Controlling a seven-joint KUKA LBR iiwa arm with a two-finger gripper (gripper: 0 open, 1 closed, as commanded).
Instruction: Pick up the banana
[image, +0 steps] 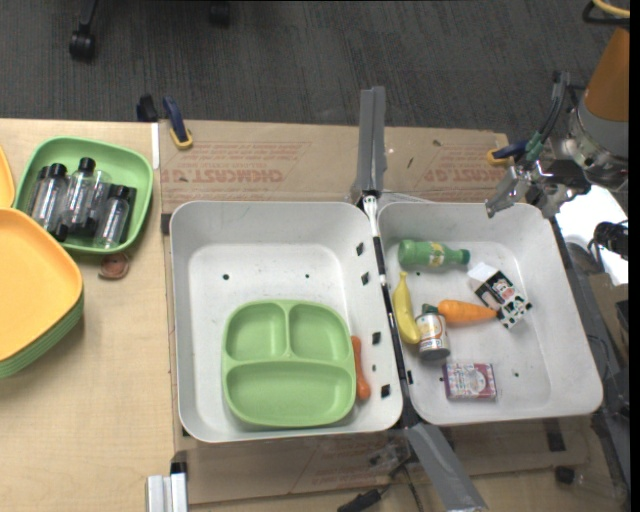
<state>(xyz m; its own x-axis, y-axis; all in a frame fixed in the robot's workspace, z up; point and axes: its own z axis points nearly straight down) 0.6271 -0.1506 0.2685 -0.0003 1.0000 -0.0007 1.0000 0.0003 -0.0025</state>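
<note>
In the right bin (560, 330), the banana (403, 311) lies untouched along the left wall, a small can (432, 334) touching it at four o'clock. The gripper (520, 190) hovers above the bin's one o'clock corner, well apart; whether it is open I cannot tell. Reach, grasp and lift all remain.

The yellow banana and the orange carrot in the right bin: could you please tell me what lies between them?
In the camera view, a small silver tin can lies between the yellow banana and the orange carrot, touching or nearly touching both.
</note>
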